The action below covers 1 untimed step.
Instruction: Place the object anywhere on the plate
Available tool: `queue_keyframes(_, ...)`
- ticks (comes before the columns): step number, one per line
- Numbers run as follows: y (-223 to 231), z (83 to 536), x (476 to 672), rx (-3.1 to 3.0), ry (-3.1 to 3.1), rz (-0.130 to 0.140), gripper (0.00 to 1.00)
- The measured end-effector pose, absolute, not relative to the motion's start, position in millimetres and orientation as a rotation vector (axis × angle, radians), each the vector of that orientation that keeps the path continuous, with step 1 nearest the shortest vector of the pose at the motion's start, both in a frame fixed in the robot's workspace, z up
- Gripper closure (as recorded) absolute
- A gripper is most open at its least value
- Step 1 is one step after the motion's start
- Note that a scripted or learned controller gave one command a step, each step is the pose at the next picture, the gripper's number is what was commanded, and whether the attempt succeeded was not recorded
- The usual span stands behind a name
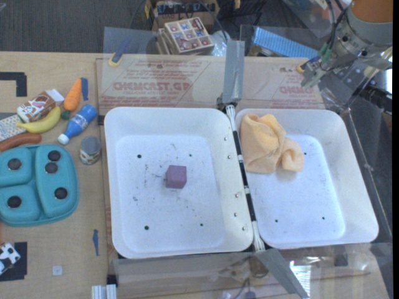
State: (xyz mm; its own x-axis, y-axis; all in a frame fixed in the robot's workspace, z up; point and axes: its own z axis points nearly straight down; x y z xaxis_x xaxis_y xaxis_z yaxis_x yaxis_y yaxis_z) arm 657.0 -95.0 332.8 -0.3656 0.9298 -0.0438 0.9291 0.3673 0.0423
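A small purple cube lies flat near the middle of the left white bin. A crumpled yellow-orange cloth sits at the back left of the right white bin. A teal divided plate with dark spots in its wells rests on the bench left of the bins. My gripper hangs at the top right, above the back edge of the right bin and far from both the cube and the cloth. Nothing shows in its grasp.
Toy food lies at the far left: a banana, a carrot, a blue bottle and a small can. Boxes and clear panels stand behind the bins. The arm's grey body overhangs the right bin's back right corner.
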Motion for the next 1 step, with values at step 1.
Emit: queue_keyframes(1, -94.9, 332.7, 657.0, 1.734, 2.548, 0.016, 0.00)
